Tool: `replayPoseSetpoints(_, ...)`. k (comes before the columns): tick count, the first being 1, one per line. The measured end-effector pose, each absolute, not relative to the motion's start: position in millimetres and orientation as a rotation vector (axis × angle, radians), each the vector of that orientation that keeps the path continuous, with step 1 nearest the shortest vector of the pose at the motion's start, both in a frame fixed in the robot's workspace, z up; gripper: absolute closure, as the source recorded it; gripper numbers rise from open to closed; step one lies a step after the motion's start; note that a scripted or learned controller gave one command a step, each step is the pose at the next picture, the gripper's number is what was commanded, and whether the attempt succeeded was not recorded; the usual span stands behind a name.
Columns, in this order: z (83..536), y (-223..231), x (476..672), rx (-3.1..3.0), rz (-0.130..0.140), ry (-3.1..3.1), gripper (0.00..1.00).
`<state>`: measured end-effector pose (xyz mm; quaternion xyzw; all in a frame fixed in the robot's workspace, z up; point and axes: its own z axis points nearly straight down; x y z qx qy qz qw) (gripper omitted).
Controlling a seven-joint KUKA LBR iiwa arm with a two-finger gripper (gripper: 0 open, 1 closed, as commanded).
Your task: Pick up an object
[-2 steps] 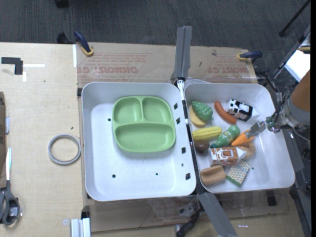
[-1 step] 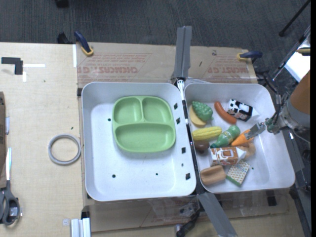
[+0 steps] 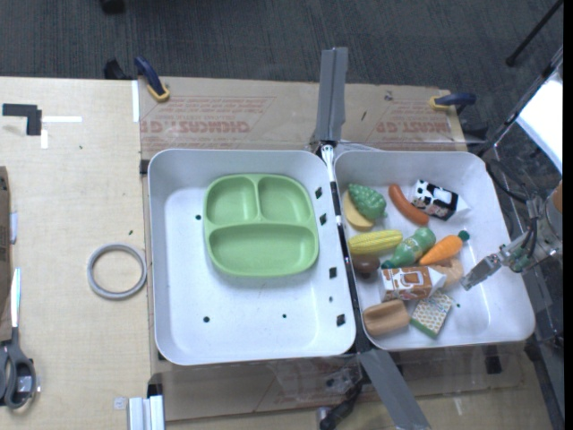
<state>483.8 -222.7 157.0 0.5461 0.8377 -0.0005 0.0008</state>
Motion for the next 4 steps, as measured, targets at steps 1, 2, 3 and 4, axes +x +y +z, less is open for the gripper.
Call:
replayPoseSetpoints(1,166,-223,485.0,1.714,-0.001,2.628,1.00)
replayPoseSetpoints(2,166,-223,485.0,1.715,-0.001,2.628,0.00)
replayPoseSetpoints(3,170,-222,496.9,1.371,-0.001,2.825,0.00)
replayPoseSetpoints(4,92,-214,527.8,2.125,0.013,2.320,0.00)
